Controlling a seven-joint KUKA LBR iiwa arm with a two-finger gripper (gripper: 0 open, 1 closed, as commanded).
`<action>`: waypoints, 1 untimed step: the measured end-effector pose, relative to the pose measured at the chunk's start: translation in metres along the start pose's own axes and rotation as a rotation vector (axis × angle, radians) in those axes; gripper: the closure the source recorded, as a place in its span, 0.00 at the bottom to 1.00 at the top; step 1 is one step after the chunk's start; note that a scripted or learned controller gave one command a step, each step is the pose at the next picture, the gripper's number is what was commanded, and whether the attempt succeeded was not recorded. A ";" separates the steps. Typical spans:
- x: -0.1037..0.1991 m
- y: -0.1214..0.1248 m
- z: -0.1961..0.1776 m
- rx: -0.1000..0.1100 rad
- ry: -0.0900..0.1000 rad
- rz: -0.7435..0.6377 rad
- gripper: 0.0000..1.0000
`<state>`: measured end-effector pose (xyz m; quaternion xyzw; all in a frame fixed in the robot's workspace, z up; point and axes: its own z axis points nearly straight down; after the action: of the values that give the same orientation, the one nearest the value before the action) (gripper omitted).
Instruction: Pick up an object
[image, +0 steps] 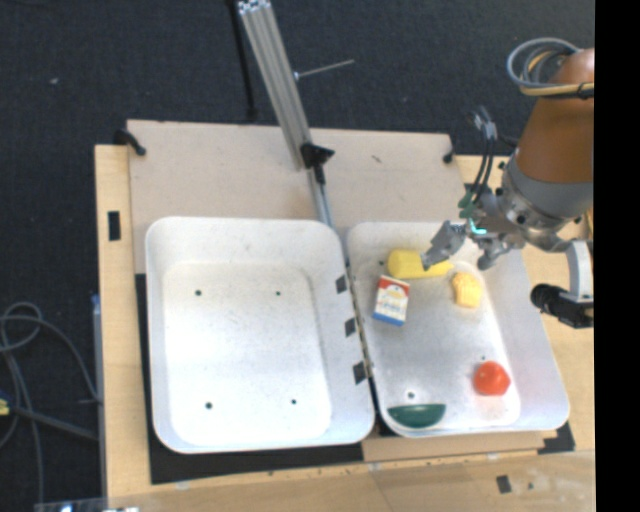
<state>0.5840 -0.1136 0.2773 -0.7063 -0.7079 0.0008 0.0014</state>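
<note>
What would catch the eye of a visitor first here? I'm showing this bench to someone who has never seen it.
Probably the orange-banded arm at the right, its gripper hanging over the far end of the right bin. Next come that bin's bright things: a yellow piece by the gripper, a smaller yellow piece, a small carton, a red ball and a green bowl at the near edge.
</note>
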 end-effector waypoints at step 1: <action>0.000 0.001 -0.002 -0.005 0.000 0.001 0.00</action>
<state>0.5847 -0.1136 0.2797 -0.7065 -0.7077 -0.0008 -0.0006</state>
